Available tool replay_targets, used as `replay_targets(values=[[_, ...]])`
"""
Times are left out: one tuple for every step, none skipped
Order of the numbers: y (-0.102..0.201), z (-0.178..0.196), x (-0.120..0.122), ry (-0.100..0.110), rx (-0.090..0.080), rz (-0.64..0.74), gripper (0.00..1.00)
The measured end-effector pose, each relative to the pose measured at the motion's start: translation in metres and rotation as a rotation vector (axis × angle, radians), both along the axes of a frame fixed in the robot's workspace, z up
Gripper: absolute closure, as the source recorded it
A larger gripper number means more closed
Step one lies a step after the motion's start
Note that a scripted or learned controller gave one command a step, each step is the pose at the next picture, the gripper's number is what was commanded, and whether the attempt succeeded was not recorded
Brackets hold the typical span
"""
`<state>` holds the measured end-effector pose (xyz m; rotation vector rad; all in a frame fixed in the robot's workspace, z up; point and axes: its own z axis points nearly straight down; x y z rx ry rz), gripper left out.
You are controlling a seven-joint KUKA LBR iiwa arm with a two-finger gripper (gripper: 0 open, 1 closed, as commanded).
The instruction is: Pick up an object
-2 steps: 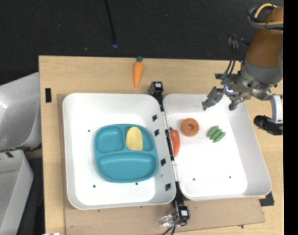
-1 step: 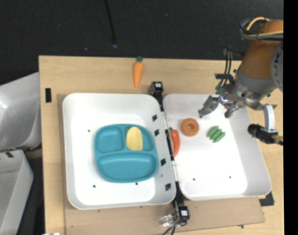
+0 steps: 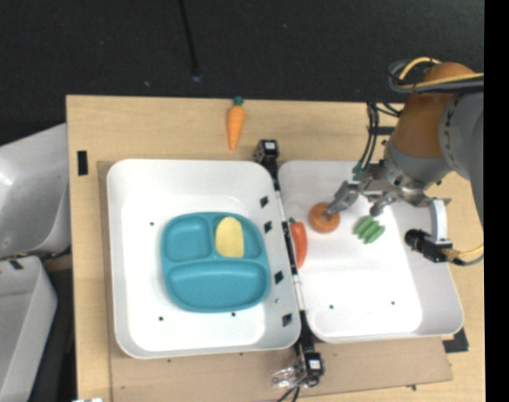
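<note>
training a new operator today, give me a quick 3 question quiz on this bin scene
1. True or false: the yellow item lies in a compartment of the blue tray.
2. Which bin holds the green item? A) left bin B) right bin
3. Fill in: the carrot lies on the bare ____, beyond the bins.

Key: 1 true. 2 B. 3 bench.

Extra note: the pincer hangs above the right bin, between the round orange item and the green one.
</note>
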<state>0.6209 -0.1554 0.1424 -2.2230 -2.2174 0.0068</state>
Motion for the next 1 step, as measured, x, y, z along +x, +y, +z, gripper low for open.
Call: replay_targets(values=[[-0.0030, -0.0386, 0.0022, -0.012, -0.003, -0.003, 0.00]])
